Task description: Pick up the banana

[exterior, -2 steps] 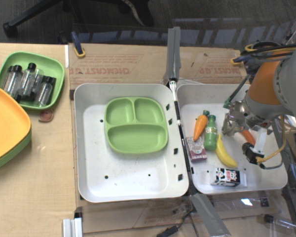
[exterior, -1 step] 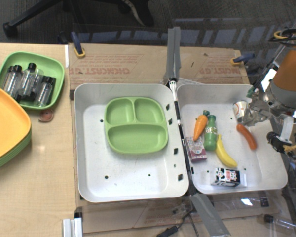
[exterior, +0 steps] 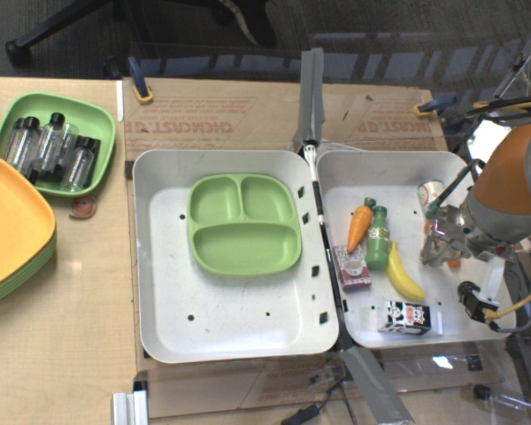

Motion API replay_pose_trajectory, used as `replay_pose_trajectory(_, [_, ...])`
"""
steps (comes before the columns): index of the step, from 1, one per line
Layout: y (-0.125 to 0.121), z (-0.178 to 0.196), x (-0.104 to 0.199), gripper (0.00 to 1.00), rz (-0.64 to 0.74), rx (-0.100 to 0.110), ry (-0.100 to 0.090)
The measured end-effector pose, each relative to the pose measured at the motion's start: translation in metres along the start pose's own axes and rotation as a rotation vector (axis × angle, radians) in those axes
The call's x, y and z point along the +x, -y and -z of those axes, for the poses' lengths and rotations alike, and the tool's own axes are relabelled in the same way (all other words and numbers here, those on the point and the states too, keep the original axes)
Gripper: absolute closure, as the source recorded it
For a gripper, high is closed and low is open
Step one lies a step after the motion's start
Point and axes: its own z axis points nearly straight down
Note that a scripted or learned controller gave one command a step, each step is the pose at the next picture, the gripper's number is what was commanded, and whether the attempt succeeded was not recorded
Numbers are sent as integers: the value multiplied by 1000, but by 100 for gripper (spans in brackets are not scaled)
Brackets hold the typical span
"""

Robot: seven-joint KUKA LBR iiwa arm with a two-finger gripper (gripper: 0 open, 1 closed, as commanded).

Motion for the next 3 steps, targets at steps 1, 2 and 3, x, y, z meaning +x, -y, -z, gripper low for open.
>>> replay_pose_trajectory(1, [-3, 0, 37, 100, -253, -1, 1])
replay_pose_trajectory(2, [12, 38, 86, 100, -433, -1, 1])
replay_pose_trajectory(3, [27, 33, 6, 100, -771, 2, 2])
